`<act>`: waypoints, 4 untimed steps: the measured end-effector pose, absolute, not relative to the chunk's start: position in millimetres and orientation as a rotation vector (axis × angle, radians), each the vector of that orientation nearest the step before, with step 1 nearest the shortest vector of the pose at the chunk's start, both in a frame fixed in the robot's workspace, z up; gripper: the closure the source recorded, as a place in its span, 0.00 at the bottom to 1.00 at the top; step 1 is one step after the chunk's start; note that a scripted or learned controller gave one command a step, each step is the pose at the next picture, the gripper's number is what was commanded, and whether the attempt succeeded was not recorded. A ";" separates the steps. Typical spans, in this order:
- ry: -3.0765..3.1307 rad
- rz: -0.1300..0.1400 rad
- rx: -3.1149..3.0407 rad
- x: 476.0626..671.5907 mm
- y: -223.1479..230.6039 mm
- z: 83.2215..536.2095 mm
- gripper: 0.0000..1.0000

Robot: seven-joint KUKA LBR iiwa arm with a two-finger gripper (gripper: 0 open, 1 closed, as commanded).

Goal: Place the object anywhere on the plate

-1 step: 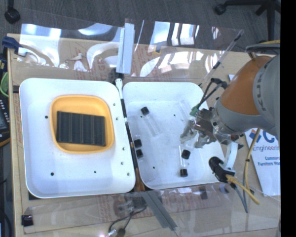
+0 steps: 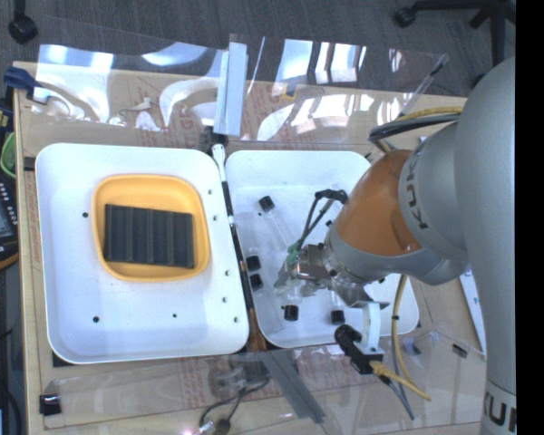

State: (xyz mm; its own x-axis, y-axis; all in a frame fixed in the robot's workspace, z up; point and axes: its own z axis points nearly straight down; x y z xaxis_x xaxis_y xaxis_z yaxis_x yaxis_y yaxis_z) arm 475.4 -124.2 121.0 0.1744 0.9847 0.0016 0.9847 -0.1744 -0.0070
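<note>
Arm reaching into right shallow white bin (image 2: 381,166); state of fingers cannot be told.
Small black blocks (image 2: 290,313) at bin's 6 o'clock appear light, rigid; grasp opposite flat sides; yellow plate (image 2: 150,188) sitting left.

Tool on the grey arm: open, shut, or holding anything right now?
Tool: cannot be told; it sits low over the right shallow white bin, hidden under the arm's orange-banded wrist.
</note>
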 end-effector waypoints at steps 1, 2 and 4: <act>-2.196 0.003 -2.242 523.6 -50.5 191.2 1.00; -2.196 0.003 -2.242 523.5 -50.8 191.2 0.00; -2.549 -0.002 -1.836 635.6 -96.3 202.6 0.00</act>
